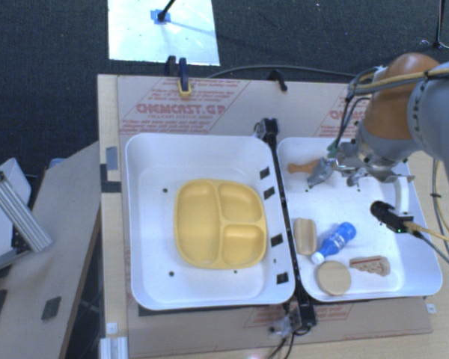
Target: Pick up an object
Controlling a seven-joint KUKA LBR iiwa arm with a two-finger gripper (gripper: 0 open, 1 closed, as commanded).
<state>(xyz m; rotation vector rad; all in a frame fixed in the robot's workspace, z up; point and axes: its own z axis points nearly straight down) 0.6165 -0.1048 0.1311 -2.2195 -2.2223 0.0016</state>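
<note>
Two white bins sit side by side on the counter [112, 223]. In the left bin [153, 275] we see a yellow divided plate [219, 223]. Our hand [337, 169] hangs over the far part of the right bin [426, 271], just beside a small tan piece [299, 167]; we cannot tell its state. Nearer lie a tan scoop-like piece [305, 235], a blue bottle [334, 241], a round wooden disc [334, 278] and a brown toy slice [370, 265].

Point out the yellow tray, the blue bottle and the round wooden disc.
Yellow tray [221, 223]: camera view, on the ridge between its compartments.
Blue bottle [335, 241]: camera view, on the middle of its body.
Disc [334, 278]: camera view, on the centre of its flat top.
</note>
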